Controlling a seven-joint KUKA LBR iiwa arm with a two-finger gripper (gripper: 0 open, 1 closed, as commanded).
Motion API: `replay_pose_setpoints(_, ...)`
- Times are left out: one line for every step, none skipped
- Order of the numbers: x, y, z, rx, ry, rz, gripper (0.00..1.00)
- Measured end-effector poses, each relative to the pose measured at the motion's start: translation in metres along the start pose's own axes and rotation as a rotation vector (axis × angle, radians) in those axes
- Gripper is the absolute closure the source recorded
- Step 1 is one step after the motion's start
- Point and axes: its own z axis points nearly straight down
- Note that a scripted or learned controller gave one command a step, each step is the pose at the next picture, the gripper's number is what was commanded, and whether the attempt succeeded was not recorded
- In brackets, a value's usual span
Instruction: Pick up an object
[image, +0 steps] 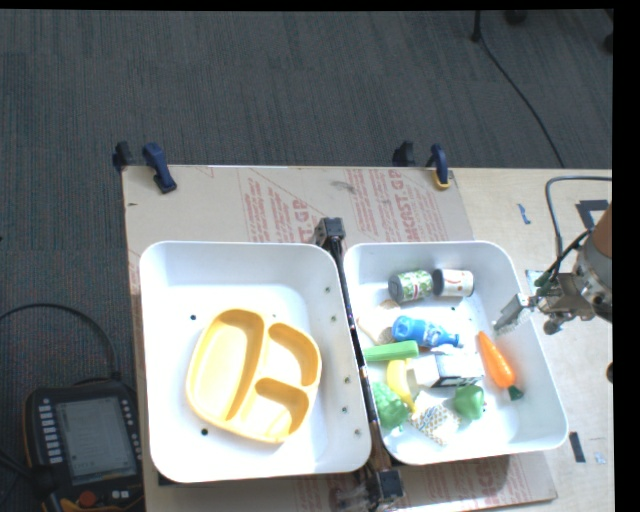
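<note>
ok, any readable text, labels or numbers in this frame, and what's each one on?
Board under the bins: red printed lettering, upside down, too blurred to quote.
Can in the right bin: label too small to read.
Pendant at lower left: screen unreadable.
Nothing else legible.

A yellow divided tray (253, 374) is seen in a white bin (160, 300). An orange carrot (496, 361), blue toy (424, 331), and green stick (391, 351) are seen in the other white bin (520, 425).
</note>
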Motion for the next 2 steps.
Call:
replay_pose_setpoints(0.073,0.008,0.106,0.004,0.001,0.001,0.0)
replay_pose_setpoints(0.118,0.057,0.132,0.006,0.002,-0.002,0.0)
